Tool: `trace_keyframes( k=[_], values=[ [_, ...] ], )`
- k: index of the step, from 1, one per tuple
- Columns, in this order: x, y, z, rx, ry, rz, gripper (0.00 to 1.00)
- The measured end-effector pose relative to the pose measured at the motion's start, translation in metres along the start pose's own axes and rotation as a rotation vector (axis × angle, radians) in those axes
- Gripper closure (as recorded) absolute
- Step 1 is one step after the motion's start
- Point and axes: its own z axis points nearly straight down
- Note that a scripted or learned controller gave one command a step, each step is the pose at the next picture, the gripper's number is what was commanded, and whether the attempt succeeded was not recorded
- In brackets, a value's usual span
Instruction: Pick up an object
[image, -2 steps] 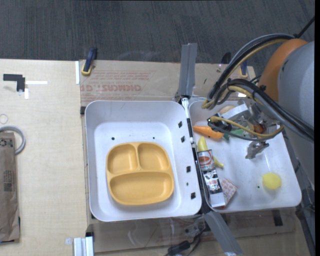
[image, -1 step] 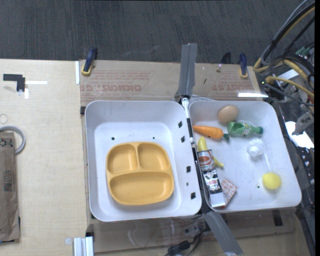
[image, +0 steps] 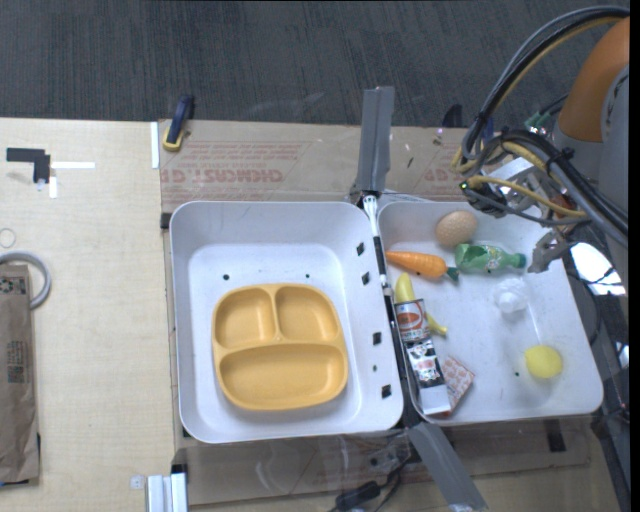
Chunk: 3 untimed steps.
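Left bin (image: 190, 330): it is holding a yellow plate (image: 281, 346) with three sections, lying flat near the middle, with bare white floor showing all round it.

Divider (image: 385, 300): the two bins are meeting here; a tube (image: 421, 365) is lying right along this wall in the right bin, its long axis running near to far, with a small red packet (image: 460, 380) just beside its near end.

Banana (image: 404, 290): it is sitting at the far end of the tube, close to the divider, lengthwise near to far.

Carrot (image: 417, 263): it is lying across the bin, long axis left to right, its leafy end pointing right toward the green bottle (image: 488, 259).

Egg (image: 456, 227): it is resting near the far wall, just beyond the carrot and bottle.

Green bottle: it is lying on its side, long axis left to right.

Clear cup (image: 511, 300): it is sitting near the middle of the right bin, faint against the white.

Lemon (image: 543, 362): it is sitting alone toward the near right corner, open floor around it.

Gripper (image: 549, 250): it is hanging over the right bin's far right part, just right of the bottle; whether it is spread or closed cannot be told, and nothing is showing in it.
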Motion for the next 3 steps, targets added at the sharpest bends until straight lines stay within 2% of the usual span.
trace_keyframes(
  k=[1,2,3],
  values=[
    [0.034,-0.02,0.106,0.0,0.001,-0.005,0.0],
    [0.013,0.057,-0.014,-0.001,0.004,0.053,0.0],
    [0.028,0.029,0.135,0.001,0.001,-0.081,0.0]
  ],
)
